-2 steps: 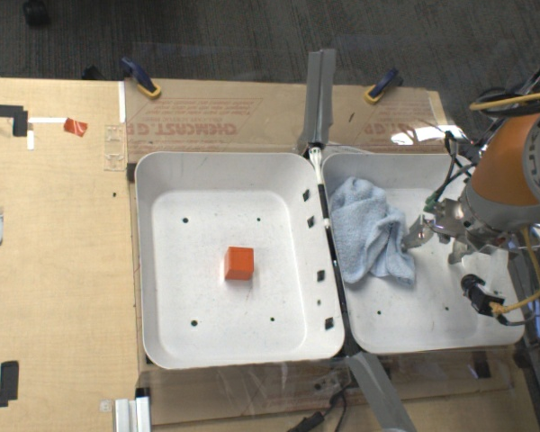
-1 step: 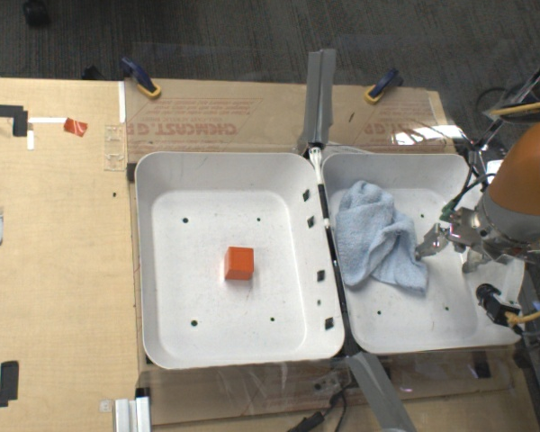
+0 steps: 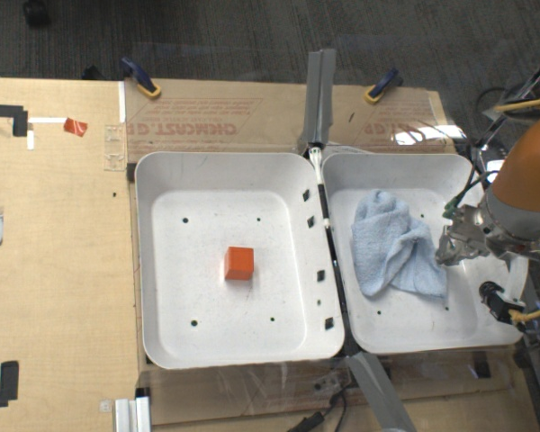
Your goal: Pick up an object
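A small orange-red cube [image 3: 239,264] lies near the middle of the left bin [image 3: 162,241]. A crumpled light-blue cloth [image 3: 391,246] lies in the right bin [image 3: 405,331], spread from its centre toward the right. My gripper [image 3: 448,250] hangs low over the right bin at the cloth's right edge, reaching in from the right under the orange wrist band. It looks to be touching or just above the cloth's edge.
A grey divider bar [image 3: 320,97] runs between the two bins. Clamps [image 3: 142,79] hold cardboard behind the bins. A wooden board [image 3: 45,241] lies left of the left bin. Cables hang beside the arm at the right.
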Motion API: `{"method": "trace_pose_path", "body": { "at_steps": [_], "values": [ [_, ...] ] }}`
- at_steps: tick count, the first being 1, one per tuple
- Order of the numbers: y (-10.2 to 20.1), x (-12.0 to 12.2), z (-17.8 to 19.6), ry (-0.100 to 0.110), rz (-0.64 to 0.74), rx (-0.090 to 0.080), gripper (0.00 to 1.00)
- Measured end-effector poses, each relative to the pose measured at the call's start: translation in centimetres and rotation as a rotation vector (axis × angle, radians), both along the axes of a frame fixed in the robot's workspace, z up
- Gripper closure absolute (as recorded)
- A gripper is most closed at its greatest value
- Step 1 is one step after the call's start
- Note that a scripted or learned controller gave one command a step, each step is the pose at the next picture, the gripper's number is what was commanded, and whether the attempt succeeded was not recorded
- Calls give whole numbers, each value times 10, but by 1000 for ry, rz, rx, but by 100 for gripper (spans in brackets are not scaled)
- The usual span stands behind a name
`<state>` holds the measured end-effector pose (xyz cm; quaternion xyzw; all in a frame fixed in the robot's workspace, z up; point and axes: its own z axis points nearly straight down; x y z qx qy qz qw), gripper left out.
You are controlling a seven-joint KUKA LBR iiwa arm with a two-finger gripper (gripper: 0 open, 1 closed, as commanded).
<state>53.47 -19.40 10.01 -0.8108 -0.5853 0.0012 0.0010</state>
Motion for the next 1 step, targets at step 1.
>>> {"method": "trace_pose_path", "body": {
  "at_steps": [1],
  "values": [
    [12,-6,156,-4,612,-1,100]
  ]
}}
